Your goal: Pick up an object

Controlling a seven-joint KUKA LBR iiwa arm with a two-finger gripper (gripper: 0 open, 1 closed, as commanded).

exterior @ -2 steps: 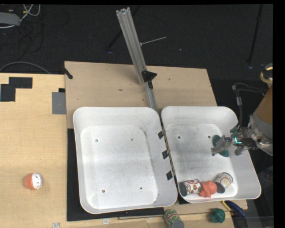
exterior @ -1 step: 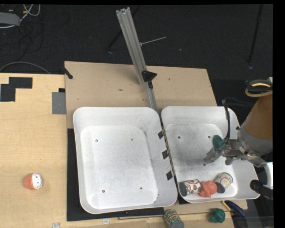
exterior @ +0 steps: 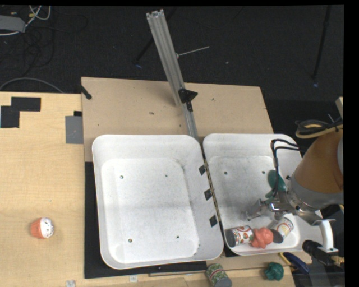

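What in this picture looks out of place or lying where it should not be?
Three things lie outside the bins: an orange-and-white ball alone on the wooden surface far left, plus a small can and a green object on the bench edge in front of the right bin. Inside that bin, a red-labelled can lies on its side.

Robotics lab; plywood bench (exterior: pixel 140 106), two white bins (exterior: pixel 112 147), loose cables (exterior: pixel 33 14)
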